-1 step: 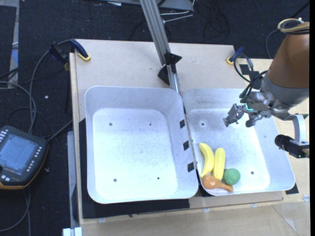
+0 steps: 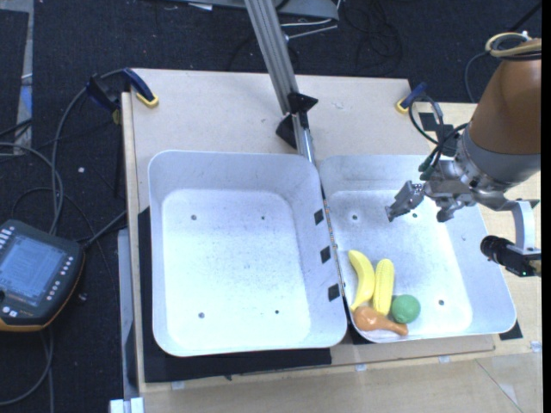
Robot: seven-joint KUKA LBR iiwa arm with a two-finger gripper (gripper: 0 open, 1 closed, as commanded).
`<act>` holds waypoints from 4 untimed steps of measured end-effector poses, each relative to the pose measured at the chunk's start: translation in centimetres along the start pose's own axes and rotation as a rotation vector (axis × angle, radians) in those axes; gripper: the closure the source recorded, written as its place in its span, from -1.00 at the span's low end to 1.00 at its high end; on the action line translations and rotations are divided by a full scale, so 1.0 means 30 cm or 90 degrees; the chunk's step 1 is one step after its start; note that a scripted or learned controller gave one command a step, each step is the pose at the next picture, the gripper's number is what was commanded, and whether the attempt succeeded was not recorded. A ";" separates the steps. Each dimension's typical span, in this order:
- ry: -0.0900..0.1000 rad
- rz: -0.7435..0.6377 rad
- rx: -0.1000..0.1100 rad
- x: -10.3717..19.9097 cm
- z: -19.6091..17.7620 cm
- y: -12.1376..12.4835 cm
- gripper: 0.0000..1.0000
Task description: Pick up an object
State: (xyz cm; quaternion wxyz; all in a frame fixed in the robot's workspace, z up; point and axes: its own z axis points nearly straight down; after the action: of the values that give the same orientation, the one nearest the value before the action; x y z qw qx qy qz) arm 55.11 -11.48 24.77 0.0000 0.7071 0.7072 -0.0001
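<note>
Grey 2-finger pincer (image 2: 422, 203) is hovering open, gripping nothing, over right white bin (image 2: 448, 239). 2 yellow plastic bananas (image 2: 372, 280) are lying toward the bin's near-left corner, long axes roughly upright in view.

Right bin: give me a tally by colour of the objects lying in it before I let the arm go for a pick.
Yellow: 2, the left banana and the right banana
Green: 1, the green ball
Orange: 1, the orange piece
Total: 4, all clustered at the near left corner of the right bin.
</note>
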 end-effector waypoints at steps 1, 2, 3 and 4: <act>0.001 0.000 0.004 -0.007 0.210 -0.002 -1.00; 0.000 0.001 0.003 -0.027 0.383 -0.033 -1.00; 0.000 0.000 0.002 -0.027 0.514 -0.035 -1.00; 0.000 0.000 0.000 -0.027 0.474 -0.032 1.00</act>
State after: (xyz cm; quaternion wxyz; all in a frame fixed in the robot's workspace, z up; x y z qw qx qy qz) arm 54.15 -12.29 10.55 0.0000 0.7071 0.7071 0.0002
